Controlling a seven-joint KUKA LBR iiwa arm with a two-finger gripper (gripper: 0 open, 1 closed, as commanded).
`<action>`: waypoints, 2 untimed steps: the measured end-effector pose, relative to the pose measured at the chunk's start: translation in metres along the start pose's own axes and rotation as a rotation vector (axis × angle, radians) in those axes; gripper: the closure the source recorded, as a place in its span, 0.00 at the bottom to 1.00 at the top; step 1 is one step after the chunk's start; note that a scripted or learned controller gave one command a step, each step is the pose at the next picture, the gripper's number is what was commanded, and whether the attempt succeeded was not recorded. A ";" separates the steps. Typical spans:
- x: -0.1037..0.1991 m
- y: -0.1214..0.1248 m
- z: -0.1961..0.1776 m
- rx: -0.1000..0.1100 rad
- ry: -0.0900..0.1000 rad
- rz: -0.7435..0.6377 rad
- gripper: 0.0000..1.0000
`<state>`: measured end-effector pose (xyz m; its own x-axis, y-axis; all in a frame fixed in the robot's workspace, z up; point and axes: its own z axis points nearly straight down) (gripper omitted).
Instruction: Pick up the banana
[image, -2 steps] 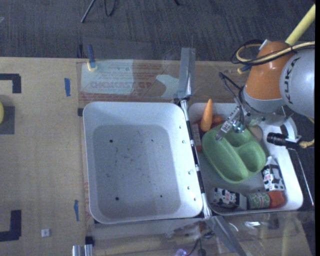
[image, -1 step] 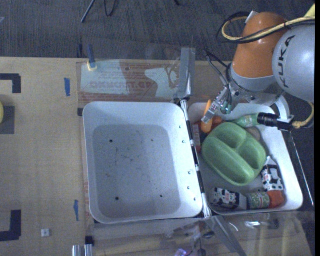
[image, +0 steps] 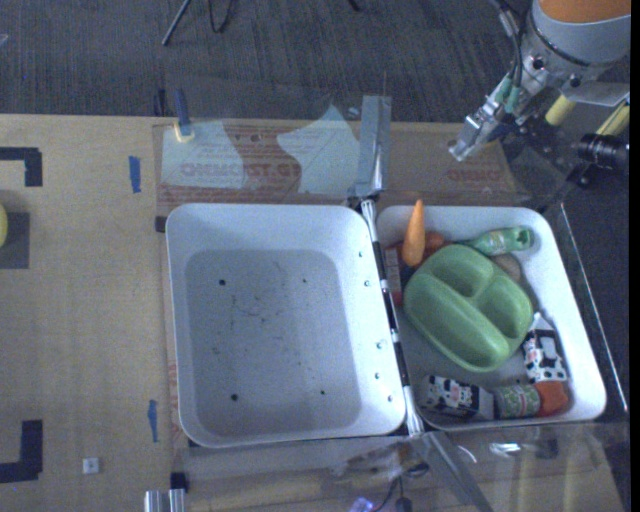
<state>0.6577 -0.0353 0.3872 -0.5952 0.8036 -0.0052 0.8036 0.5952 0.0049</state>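
Camera view: the gripper (image: 478, 135) hangs at the upper right, above the cardboard strip (image: 440, 160) behind the bins, clear of the bench. Whether it is parted or closed cannot be told from this angle. Nothing is seen held in it.

Below and slightly left of the gripper lies the right bin (image: 590, 385). It holds a green divided tray (image: 467, 306), an orange carrot (image: 414, 234) leaning at its upper-left corner, a green bottle (image: 503, 240), and small cartons (image: 452, 395) along the lower wall. No banana can be made out among these items. The left bin (image: 180, 300) sits well to the gripper's lower left.
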 end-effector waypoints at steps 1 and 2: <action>-0.004 -0.021 0.149 0.000 0.003 -0.417 1.00; 0.068 -0.009 0.134 0.000 0.004 -0.443 1.00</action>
<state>0.6110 0.0142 0.2525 -0.8821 0.4711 -0.0031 0.4711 0.8821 0.0028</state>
